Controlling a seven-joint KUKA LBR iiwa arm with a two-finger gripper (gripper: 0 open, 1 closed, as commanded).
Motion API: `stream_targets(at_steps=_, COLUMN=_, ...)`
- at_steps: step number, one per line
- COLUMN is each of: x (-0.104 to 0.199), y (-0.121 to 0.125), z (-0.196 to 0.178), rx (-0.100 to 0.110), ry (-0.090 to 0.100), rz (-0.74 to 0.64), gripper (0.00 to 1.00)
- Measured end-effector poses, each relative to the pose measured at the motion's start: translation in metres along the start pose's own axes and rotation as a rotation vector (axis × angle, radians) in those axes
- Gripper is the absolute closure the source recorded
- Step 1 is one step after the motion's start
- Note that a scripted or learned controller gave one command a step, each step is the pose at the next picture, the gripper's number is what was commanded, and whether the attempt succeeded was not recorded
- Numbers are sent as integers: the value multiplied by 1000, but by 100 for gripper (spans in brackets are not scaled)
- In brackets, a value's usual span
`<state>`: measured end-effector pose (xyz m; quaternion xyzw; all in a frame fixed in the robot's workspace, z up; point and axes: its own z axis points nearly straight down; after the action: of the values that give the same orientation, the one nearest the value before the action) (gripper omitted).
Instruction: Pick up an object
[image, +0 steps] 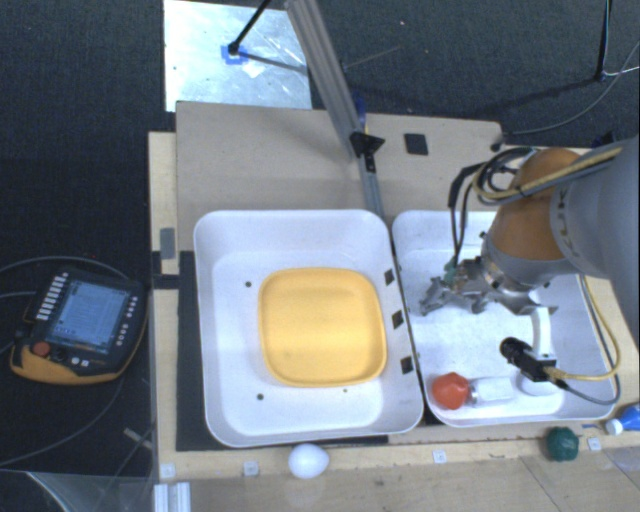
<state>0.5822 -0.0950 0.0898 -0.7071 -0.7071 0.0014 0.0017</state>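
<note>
Gripper: low in the right bin; can't tell if it grips.
Red object: lying at the bin's front edge, apart from the gripper.
Done: nothing lifted.
Left: grab, raise.

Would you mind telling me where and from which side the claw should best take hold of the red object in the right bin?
Probably grip the red object across its rounded body, coming straight down. It lies close to the right bin's near-left corner, so a sideways approach looks cramped. The claw sits farther back.

A teach pendant lies left of the bench.
</note>
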Motion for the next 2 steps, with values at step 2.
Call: stream_targets(at_steps=2, x=-6, y=-4, z=-60, rx=-9, ry=-1, rz=0, gripper=100)
